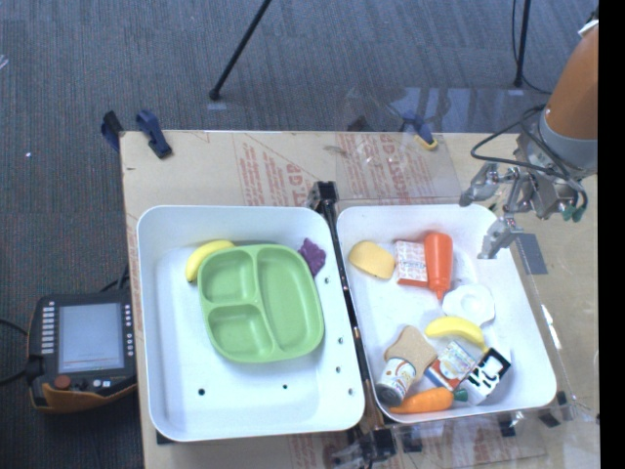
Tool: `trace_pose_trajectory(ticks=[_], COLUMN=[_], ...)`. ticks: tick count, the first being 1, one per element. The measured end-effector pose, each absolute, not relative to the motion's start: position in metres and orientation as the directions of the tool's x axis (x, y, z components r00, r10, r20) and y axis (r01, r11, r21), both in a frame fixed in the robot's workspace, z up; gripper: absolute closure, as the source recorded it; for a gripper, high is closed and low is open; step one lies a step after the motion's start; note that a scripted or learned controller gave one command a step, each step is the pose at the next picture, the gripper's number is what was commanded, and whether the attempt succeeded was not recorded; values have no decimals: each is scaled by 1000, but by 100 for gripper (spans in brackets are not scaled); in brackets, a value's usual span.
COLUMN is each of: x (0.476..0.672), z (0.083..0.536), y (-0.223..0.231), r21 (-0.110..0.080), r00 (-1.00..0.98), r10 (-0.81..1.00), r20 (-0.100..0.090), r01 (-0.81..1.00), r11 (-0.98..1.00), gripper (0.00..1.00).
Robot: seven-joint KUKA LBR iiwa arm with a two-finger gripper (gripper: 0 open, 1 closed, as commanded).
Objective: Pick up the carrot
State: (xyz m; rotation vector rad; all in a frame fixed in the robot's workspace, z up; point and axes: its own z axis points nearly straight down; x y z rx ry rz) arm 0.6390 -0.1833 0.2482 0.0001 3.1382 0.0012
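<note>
Two white bins on the bench. The carrot (424, 401) lies at the near edge of the right bin (539, 332), beside a small can (395, 380) and under a banana (456, 330). The gripper (500, 225) hangs over the bin's far right corner, well apart from the carrot, with nothing between its fingers; their spread cannot be made out. The left bin (164, 340) holds a green divided plate (261, 300).

Arm enters frame at 3 o'clock, upper edge; orange band showing above grey wrist. Gripper (496, 213) hangs off wrist toward 8 o'clock, low over the bench. Cabling loops around wrist. Fingers too small to read.
</note>
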Motion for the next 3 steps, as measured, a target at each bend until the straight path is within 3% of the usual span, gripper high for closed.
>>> trace_pose_trajectory(ticks=[1,2,3], x=[610,556,610], z=[127,91,90], y=[-146,-131,-160], r21=[2,1,1], r00=[-969,-959,-994], r10=[248,282,105], r20=[7,-2,-11], r01=[248,282,105], r11=[969,959,994], gripper=[0,0,0])
